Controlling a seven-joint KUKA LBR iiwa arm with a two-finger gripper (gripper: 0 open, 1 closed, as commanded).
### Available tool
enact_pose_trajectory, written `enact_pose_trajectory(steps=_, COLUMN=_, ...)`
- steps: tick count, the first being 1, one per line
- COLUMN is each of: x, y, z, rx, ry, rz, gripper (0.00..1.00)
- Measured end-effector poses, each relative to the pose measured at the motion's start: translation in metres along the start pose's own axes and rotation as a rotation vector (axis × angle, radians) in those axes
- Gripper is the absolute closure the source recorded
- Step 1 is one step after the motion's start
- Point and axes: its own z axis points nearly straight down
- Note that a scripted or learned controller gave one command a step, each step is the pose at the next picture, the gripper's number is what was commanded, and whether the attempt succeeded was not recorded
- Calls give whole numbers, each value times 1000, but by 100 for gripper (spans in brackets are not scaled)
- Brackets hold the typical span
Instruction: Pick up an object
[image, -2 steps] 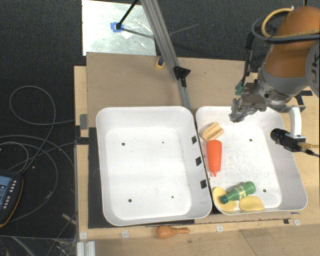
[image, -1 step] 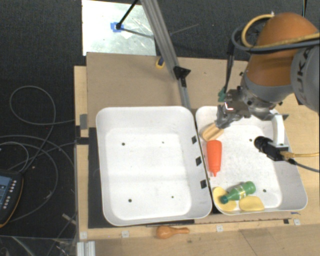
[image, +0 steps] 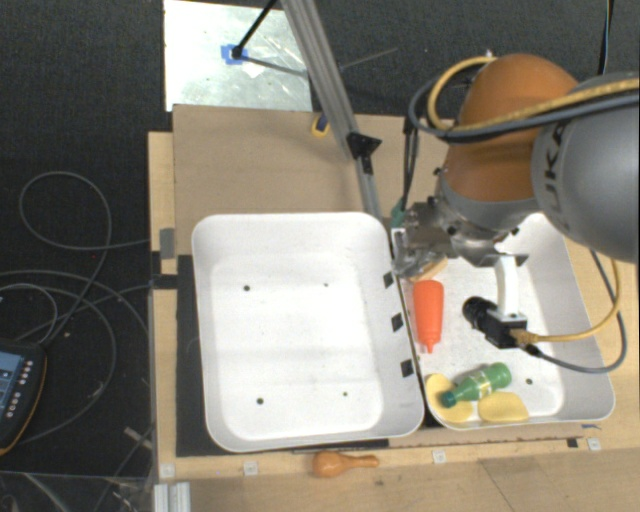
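Arm bent over right bin | pincer above carrot

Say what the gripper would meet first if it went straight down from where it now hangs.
Probably the top end of the orange carrot, which lies just below the gripper in the right bin. Depth is unclear, so it might miss.

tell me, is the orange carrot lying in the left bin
No, the orange carrot lies in the right bin, near the wall it shares with the left bin.
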Motion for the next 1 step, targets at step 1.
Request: enact_pose_trajectory(steps=1, x=49, y=-15, z=2, rx=-1, ry=0, rz=0, gripper=100)
